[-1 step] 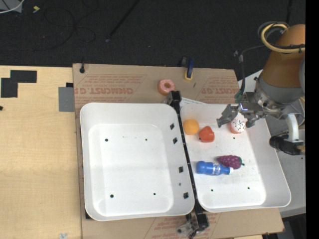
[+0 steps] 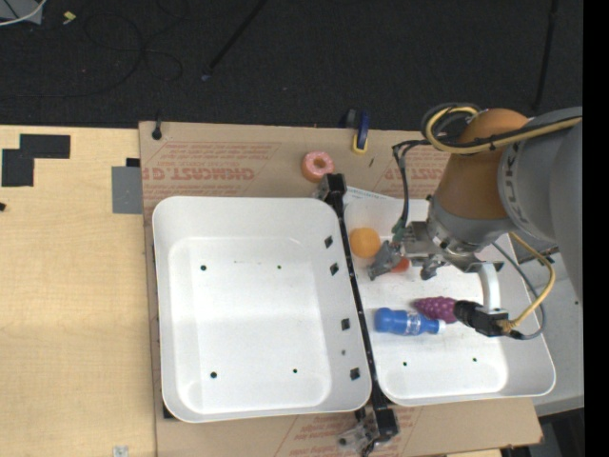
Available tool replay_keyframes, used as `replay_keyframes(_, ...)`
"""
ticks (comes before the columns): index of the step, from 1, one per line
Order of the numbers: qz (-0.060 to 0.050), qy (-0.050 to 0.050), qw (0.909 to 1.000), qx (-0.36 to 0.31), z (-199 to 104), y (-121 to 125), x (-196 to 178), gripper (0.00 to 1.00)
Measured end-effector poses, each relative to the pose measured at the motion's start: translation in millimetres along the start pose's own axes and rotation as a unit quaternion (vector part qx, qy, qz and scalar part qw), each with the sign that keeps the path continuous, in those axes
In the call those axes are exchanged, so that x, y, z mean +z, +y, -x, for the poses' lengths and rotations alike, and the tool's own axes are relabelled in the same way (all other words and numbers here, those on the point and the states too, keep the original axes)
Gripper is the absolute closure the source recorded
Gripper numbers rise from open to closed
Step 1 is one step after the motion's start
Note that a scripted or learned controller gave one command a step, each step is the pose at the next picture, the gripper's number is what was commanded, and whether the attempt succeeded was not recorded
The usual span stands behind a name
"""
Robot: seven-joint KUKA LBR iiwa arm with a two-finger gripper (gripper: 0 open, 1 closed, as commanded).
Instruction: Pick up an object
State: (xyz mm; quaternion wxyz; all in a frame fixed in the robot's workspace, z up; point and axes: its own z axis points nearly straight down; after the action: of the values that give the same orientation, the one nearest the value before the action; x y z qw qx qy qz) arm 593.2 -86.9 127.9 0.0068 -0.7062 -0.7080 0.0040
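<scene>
Left bin (image 2: pixel 181 255), then the right bin (image 2: pixel 533 374) holding an orange ball (image 2: pixel 364 243) at its far left, a blue bottle (image 2: pixel 404 323) and purple object (image 2: pixel 436 307) nearer, with the gripper (image 2: pixel 407 263), fingers apart, just right of the ball.

A pink doughnut-shaped ring (image 2: pixel 317 166) lies on the cardboard (image 2: pixel 238 160) beyond the bins. A blue clamp (image 2: pixel 361 131) grips the cardboard's far edge.
</scene>
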Motion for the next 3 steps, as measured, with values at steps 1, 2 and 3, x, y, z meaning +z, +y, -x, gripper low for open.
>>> replay_keyframes(1,0.006,-0.002,1.0000,0.001,-4,51,22,0.00)
replay_keyframes(2,0.003,-0.001,1.0000,0.002,-3,49,11,1.00)
replay_keyframes(3,0.009,-0.002,1.0000,0.002,-21,4,-64,1.00)
